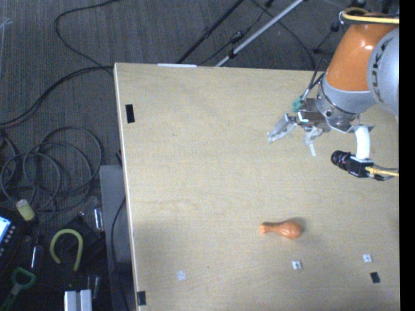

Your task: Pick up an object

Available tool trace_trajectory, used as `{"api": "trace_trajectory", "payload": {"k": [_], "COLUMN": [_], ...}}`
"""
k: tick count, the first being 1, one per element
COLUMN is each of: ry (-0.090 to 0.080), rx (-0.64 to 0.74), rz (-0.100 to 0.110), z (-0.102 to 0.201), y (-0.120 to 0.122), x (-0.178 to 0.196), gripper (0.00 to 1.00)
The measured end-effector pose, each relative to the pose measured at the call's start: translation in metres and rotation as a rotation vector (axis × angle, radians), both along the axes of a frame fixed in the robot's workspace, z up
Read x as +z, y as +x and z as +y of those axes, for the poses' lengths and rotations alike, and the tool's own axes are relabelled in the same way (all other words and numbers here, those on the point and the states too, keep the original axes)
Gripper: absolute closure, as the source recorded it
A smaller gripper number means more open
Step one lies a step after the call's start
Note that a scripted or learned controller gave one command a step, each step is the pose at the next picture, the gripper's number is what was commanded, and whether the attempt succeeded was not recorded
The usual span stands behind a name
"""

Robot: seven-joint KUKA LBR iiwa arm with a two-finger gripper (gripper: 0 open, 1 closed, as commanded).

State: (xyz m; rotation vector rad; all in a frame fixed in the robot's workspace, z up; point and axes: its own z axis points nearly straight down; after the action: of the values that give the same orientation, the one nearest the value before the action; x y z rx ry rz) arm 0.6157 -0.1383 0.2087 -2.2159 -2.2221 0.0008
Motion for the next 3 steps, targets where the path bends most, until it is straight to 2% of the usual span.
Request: {"api": "trace_trajectory", "payload": {"k": [1,2,3], "ry": [-0.004,-0.005,-0.006], "rx": [-0.049,0.066,0.296], "rz": [-0.002,0.0,-0.001], "z": [-0.067,-0.064,-0.08], "y": [-0.005,0.052,0.053], "x": [0.035,-0.075,-0.096], "gripper": [0.0,0.0,0.0]}}
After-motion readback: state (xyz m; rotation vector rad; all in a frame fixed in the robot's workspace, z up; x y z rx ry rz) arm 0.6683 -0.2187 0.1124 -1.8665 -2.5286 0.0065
